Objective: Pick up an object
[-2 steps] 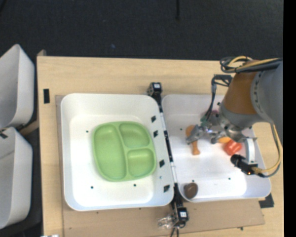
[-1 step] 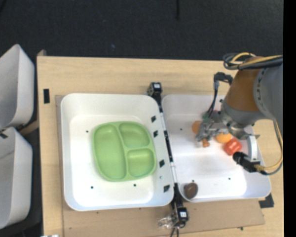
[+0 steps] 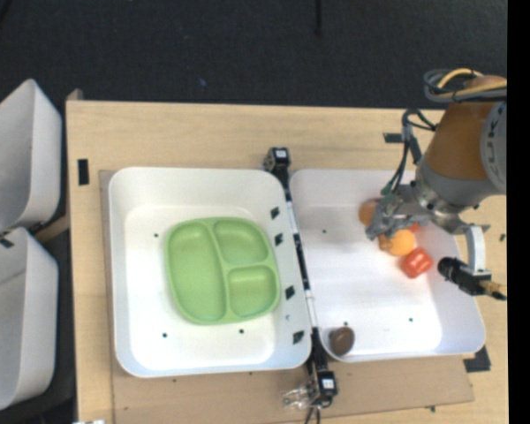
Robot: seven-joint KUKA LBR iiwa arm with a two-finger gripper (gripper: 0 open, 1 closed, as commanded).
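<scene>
- Small round orange ball (image 3: 404, 240) resting on right white bin floor (image 3: 362, 299), at twelve o'clock of red block (image 3: 415, 263); not lifted.
- Grey gripper (image 3: 390, 223) low over it, at ten o'clock; finger state impossible to tell.
- Grasp and lift remaining, judging by this.
- Green divided plate (image 3: 221, 268) at nine o'clock, left bin.

No readable text, labels, brands or numbers anywhere in view.
</scene>
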